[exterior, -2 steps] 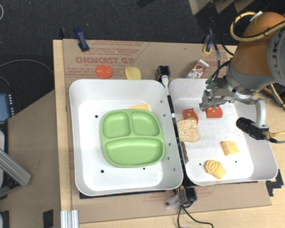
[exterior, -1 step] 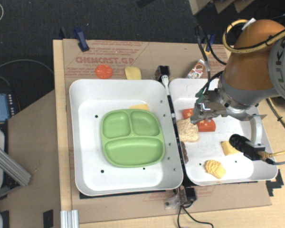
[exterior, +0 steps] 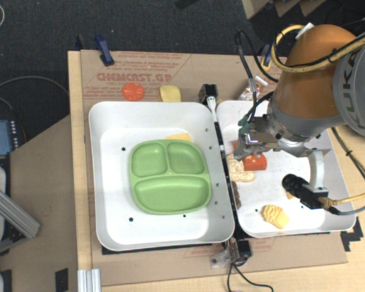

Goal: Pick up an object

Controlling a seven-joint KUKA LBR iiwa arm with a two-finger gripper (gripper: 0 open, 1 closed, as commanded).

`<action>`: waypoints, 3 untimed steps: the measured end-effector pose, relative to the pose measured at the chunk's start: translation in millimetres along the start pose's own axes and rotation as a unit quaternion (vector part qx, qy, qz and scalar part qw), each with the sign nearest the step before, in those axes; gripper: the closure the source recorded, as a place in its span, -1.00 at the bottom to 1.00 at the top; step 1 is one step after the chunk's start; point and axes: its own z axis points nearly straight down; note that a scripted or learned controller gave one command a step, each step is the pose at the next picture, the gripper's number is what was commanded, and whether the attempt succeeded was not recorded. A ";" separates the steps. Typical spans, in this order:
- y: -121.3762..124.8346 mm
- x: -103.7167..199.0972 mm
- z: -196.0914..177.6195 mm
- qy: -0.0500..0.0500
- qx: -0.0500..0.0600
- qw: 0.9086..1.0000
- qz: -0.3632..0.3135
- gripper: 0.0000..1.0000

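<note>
— What colours lie under me?

— My orange-banded grey arm (exterior: 316,78) hangs above two shallow white plastic bins. The left bin (exterior: 109,163) holds a pale green three-compartment tray (exterior: 169,176).

— And the right bin (exterior: 334,218)?

— A small red block (exterior: 255,162), a beige speckled biscuit-like piece (exterior: 240,170), and a ridged yellow toy (exterior: 274,215).

We look down from one fixed camera set high above the cardboard-covered surface (exterior: 140,72), tilted at a slant, far enough to take in both shallow white plastic bins (exterior: 109,181) side by side, with dark floor beyond.
</note>
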 end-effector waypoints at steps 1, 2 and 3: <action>16.3 21.9 9.9 -0.001 -0.001 1.000 0.001 1.00; 36.0 -16.7 18.7 -0.002 -0.001 1.000 0.004 1.00; 20.0 18.2 49.9 0.000 0.003 1.000 0.001 1.00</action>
